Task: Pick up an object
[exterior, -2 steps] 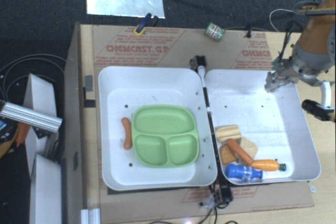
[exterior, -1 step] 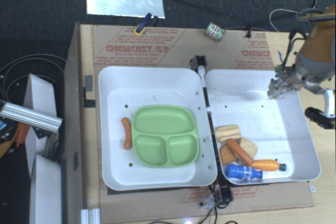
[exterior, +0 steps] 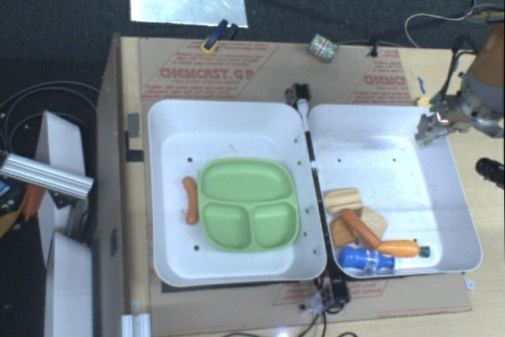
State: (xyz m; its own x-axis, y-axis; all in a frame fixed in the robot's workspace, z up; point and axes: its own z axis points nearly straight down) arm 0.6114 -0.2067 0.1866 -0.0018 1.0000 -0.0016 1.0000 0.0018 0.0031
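Note:
The right bin (exterior: pixel 442 170) has a cluster in its near left corner: tan bread pieces (exterior: pixel 344 201), a reddish sausage (exterior: pixel 360 228) lying across them, an orange carrot (exterior: pixel 398 249) and a blue object (exterior: pixel 364 259). The left bin (exterior: pixel 170 130) carries a green divided plate (exterior: pixel 248 203) with another sausage (exterior: pixel 190 200) on the bin floor just left of it. My gripper (exterior: pixel 431 127) sits over the right bin's far right edge, well away from the cluster, with nothing seen in it.
The grey arm (exterior: pixel 483 87) comes in at the right edge. A small green roll (exterior: pixel 323 47) and a yellow-blue clip (exterior: pixel 215 38) lie on the cardboard behind the bins. Cables and white boxes (exterior: pixel 59 193) stand to the left.

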